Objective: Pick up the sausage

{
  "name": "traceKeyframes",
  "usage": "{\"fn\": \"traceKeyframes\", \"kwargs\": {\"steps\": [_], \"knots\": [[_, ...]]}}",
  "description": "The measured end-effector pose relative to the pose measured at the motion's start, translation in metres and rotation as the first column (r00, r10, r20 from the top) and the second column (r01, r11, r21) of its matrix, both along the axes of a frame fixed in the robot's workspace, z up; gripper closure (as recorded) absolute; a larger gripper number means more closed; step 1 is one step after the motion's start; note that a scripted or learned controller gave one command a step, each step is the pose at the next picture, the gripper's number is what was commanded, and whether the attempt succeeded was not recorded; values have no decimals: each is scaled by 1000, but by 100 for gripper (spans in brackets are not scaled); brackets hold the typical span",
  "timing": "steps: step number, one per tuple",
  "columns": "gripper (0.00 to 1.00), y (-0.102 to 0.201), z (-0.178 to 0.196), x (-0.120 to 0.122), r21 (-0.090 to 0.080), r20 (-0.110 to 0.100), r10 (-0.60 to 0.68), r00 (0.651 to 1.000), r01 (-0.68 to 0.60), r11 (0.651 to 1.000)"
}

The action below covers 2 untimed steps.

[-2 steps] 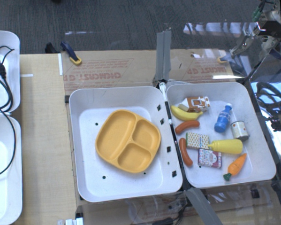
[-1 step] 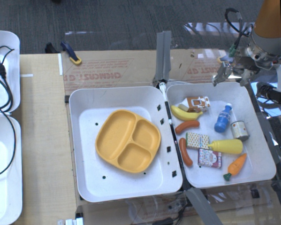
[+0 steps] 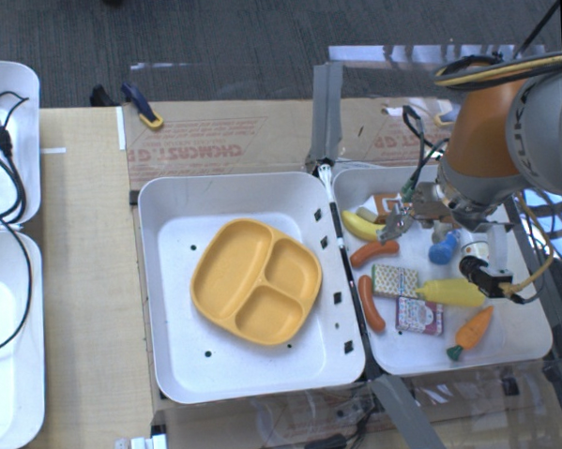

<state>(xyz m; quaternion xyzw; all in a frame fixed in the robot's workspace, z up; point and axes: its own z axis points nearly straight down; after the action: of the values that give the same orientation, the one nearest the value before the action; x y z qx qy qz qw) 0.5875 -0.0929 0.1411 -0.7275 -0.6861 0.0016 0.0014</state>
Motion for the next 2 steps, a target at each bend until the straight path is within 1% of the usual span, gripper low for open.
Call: {"fn": "traceKeyframes", "kwargs": {"steps": [1, 2], "knots": [[0, -6, -17, -44, 0, 0, -208, 978, 208, 978], [0, -3, -17, -109, 1, 7, -294, 956, 294, 956]]}}
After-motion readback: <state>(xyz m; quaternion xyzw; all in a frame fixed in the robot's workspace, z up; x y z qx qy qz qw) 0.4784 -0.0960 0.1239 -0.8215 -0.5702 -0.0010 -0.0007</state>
